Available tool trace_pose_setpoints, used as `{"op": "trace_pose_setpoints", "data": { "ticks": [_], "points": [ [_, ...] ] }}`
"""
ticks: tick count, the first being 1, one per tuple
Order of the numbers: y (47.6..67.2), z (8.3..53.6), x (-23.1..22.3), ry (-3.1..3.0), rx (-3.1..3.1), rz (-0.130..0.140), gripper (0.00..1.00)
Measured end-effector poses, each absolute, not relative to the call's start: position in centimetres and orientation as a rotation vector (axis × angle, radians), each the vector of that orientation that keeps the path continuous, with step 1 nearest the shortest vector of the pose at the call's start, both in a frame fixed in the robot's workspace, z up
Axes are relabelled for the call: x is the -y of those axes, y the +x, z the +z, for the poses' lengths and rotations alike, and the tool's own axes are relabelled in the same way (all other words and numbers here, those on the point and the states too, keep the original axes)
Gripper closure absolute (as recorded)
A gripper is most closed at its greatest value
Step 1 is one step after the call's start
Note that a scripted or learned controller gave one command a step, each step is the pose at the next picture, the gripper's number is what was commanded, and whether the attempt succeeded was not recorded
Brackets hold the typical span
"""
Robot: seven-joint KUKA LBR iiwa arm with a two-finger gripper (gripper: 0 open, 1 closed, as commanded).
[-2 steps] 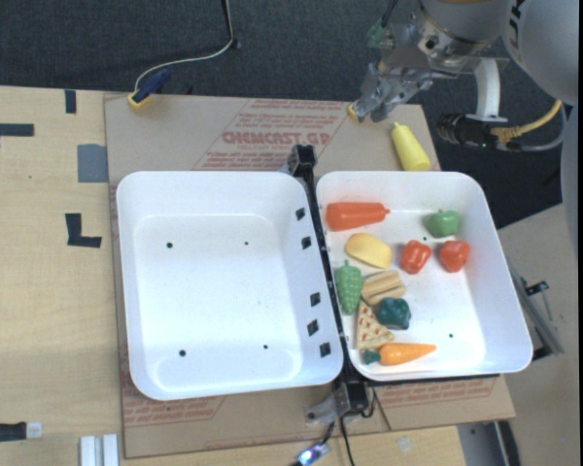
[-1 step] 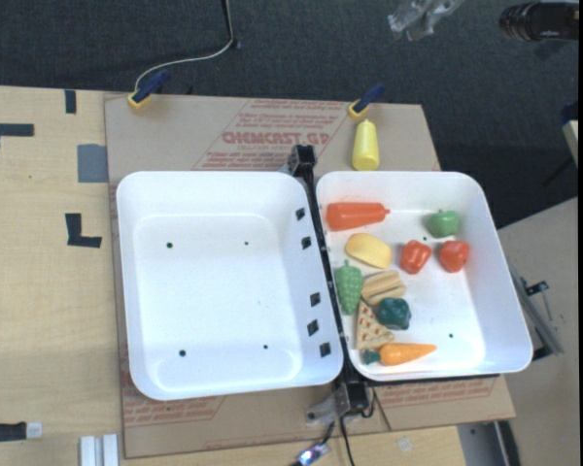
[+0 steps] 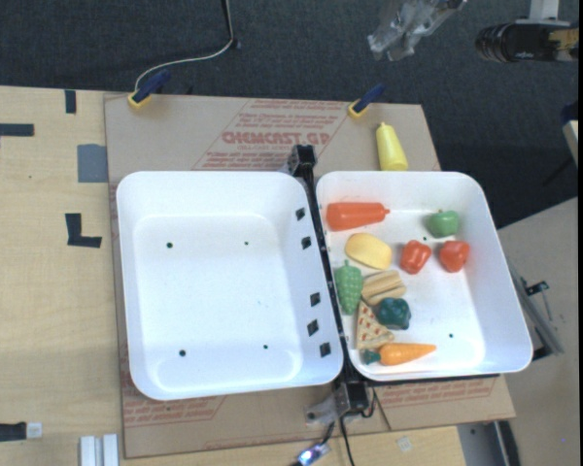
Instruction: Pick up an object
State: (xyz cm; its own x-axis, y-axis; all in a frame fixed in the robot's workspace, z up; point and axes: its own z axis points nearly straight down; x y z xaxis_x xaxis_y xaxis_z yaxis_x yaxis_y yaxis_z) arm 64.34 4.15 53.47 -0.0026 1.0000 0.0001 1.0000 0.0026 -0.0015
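Your gripper (image 3: 400,35) hangs high above the surface, well beyond the right bin (image 3: 496,260); you cannot tell how its jaws stand. Toy food, including a carrot (image 3: 357,215) and green pepper (image 3: 443,223), lies inside that bin.

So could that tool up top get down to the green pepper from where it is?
Probably yes. The tool hangs above the bench's far edge, and the green pepper lies uncovered near the right bin's far corner, apart from the other toys.
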Motion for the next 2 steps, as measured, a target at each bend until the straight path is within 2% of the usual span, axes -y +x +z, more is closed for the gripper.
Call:
{"op": "trace_pose_setpoints", "data": {
  "ticks": [1, 2],
  "points": [
    [60.2, 52.2, -7.0, -2.215, 2.224, 0.002, 1.0],
    [67.1, 52.1, -7.8, -2.221, 2.225, 0.001, 1.0]
  ]
}}
